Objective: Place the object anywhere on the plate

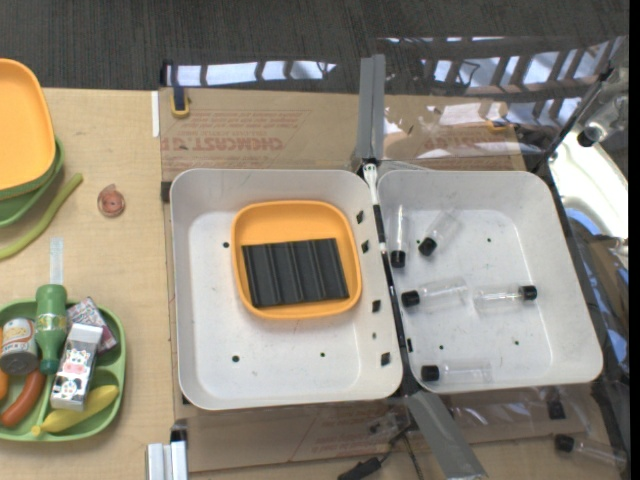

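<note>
Two white bins are sitting side by side on the table, and the sorting between them is telling most of the story. The left bin (pixel 190 298) is carrying an orange plate (pixel 240 233), lying flat toward the bin's far edge and roughly midway between its side walls, which is leaving it open to a reach from above. A black ribbed block (pixel 296 273) is resting flat on the plate, well inside the raised rim and slightly toward its near edge. If this block is the task's object, I am judging the placement as already done, since its whole outline is lying within the plate.

Five clear tubes with black caps are lying scattered in the right bin (pixel 560 268): two (pixel 397 238) near its far left corner, two (pixel 435 293) across its middle, and one (pixel 455 373) by its near edge. They are looking like spare pick items, kept apart from the plate so that nothing is crowding the target.

How the jaws are standing, I cannot tell.
</note>
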Robot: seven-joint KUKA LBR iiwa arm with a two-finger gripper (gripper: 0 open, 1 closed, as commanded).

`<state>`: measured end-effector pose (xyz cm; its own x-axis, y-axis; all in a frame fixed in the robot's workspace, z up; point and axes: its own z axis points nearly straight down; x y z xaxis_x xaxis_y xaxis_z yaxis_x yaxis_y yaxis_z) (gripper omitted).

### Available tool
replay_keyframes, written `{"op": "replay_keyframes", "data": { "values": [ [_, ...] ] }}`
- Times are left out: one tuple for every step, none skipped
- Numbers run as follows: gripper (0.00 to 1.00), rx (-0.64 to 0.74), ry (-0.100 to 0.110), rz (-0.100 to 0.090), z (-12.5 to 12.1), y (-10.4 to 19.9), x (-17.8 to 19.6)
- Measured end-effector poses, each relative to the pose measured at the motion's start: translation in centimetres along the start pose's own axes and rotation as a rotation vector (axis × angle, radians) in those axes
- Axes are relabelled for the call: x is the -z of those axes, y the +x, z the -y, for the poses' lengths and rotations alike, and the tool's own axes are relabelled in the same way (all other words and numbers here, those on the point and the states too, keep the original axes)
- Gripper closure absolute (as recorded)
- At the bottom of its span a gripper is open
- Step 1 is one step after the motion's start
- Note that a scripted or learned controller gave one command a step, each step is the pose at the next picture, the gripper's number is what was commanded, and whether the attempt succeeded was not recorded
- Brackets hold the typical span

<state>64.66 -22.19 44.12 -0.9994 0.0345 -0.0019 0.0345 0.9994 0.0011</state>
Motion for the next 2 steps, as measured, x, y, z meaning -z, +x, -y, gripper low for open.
{"op": "replay_keyframes", "data": {
  "values": [
    [1.00, 0.215, 0.001, 0.003, -0.05, -0.98, 0.02],
    [1.00, 0.578, 0.000, 0.004, -0.07, -1.34, 0.07]
  ]
}}
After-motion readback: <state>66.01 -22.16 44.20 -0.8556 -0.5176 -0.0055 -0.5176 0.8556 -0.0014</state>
